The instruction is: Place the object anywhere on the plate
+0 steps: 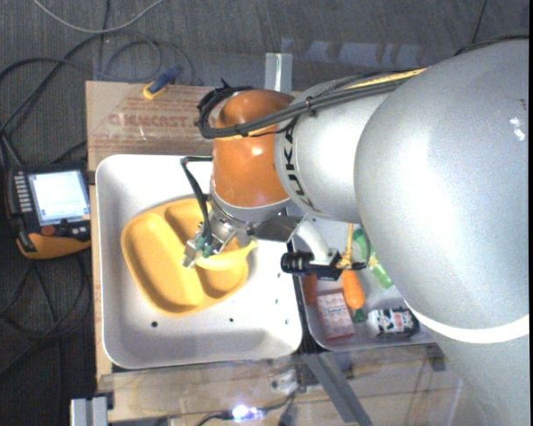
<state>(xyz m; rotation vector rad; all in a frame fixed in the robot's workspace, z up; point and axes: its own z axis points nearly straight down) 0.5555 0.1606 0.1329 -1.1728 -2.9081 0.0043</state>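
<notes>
The left white bin [115,327] holds a yellow plate [155,256], a broad, shallow dish lying toward the bin's far-left part. On the plate's right side, where the arm comes down, sits a second yellow piece [231,269] with a curved rim; it overlaps the plate's right edge, and whether it is the object or a raised part of the plate cannot be told, since both are the same colour. The gripper [198,248] hangs directly over that right side of the plate, its tip low against the yellow surface. Its state cannot be told (the tip is small and dark against the plate, and the wrist body crowds it from above).

Right of the plate, past the bin wall, the second white bin [313,327] holds a carrot-like orange item [353,289], a green item [379,273] just beyond it, a flat reddish packet [334,316] nearer the plate, and a small black-and-white thing [393,321] farthest from the plate.

The grey arm [444,193] with its orange band [249,162] covers most of the second bin and the near-right rim of the left bin. A black cable [194,189] runs down beside the band toward the plate. Left of the plate, off the bench, a handheld screen unit [53,202] lies on the floor.
</notes>
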